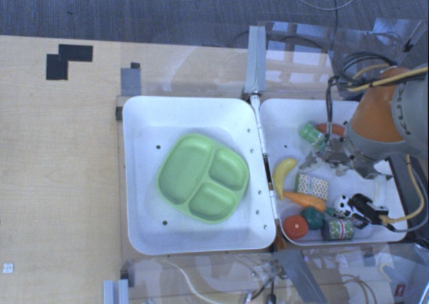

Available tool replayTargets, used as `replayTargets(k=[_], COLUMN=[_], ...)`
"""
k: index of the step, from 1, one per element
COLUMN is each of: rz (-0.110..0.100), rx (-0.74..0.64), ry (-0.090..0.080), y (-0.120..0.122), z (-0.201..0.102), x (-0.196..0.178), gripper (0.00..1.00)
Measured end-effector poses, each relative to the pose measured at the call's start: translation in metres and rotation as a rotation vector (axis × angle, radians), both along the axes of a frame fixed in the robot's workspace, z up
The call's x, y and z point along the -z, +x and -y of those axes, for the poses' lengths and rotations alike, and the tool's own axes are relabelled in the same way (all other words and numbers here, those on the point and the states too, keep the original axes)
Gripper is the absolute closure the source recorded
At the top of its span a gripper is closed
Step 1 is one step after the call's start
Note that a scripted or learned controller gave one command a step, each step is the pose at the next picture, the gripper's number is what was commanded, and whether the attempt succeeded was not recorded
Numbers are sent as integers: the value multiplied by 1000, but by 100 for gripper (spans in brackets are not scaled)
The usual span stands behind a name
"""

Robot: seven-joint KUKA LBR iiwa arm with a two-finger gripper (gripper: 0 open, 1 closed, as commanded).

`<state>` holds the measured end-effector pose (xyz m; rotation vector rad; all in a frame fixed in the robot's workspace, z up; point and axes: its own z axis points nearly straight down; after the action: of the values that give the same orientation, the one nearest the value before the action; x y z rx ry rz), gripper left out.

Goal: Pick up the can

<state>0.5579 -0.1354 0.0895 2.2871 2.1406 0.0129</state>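
— Where is the can?

— The short cylindrical can with a green patterned label (338,229) lies on its side in the near right part of the right white bin (285,128), close to the near rim.

— Which way does it point?

— Its long axis runs across the view, left to right, roughly along that rim. Its left end faces a dark green round thing (313,217) just beside it, with a red round tomato (295,227) further left. A small black-and-white toy (343,206) sits just behind it.

— And the gripper?

— The gripper (330,157) is over the middle of the same bin, apart from the can, near a patterned flat box (312,186) and an orange carrot (305,198). I cannot tell how far open it is, nor whether it has hold of anything.

— The other bin?

— The left white bin (141,162) holds a green divided plastic plate (203,176).
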Motion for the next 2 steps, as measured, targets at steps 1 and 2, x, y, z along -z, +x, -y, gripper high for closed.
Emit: replayTargets(k=[1,2], rz=[1,4], rx=[11,20], ry=[-4,-2], y=[-67,-66], z=[48,0], x=[0,0], gripper=[0,0])
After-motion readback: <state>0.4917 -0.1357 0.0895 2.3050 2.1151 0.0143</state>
